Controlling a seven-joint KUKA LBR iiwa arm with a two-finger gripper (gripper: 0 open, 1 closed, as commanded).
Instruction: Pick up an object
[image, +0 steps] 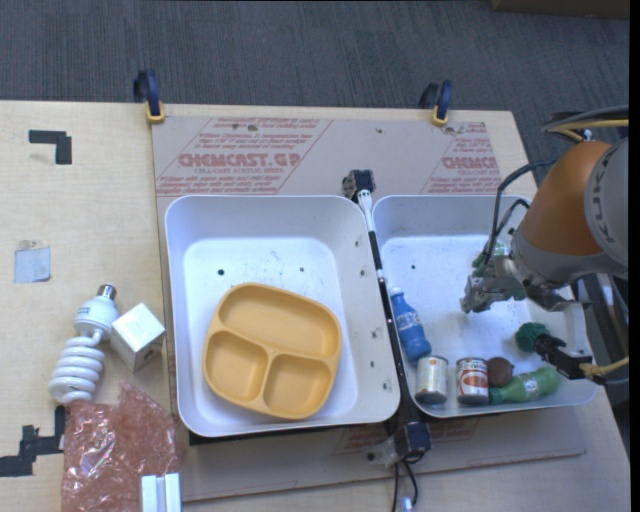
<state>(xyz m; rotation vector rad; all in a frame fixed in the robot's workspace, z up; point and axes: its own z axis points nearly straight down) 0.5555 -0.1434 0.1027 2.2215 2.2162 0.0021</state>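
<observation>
My gripper (484, 293) hangs over the middle of the right bin (440, 235), with bare white floor below it. Along that bin's front wall stand a silver can (432, 379) and a red-labelled can (472, 380). Beside them are a small brown thing (500, 372) and a long green object (527, 386). A blue bottle (408, 325) lies by the bin's left wall, left of the gripper. Nothing shows in the gripper's grasp.
The left bin (200, 230) holds a yellow divided plate (272, 349). On the bench to the left lie a spiral light bulb (83, 350), a white cube (138, 332) and a pink crumpled bag (110, 445). The orange-banded arm (565, 215) covers the right bin's right side.
</observation>
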